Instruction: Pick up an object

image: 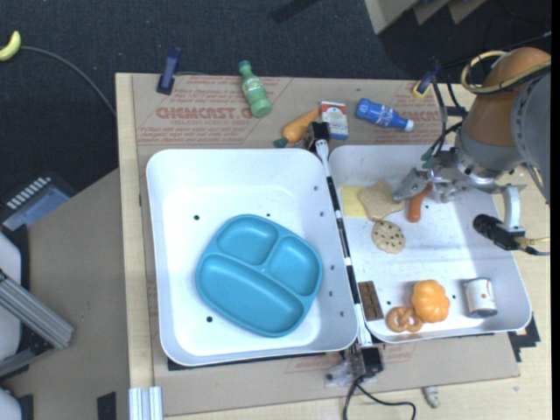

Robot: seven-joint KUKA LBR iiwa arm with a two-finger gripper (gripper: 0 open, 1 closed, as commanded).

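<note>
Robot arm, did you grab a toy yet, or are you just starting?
Done so far: the arm has reached into the right bin, and its tool sits at an orange-red carrot-like toy. In hand: I cannot tell whether the toy is gripped. Left: lifting something out. The cookie, pumpkin, pretzel and can lie on the bin floor.

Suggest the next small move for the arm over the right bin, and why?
Probably a short straight lift. The gripper sits at the orange-red stick near the right bin's back, seemingly between its fingers. Raising slightly would show whether it comes along; cookie lies clear.
</note>
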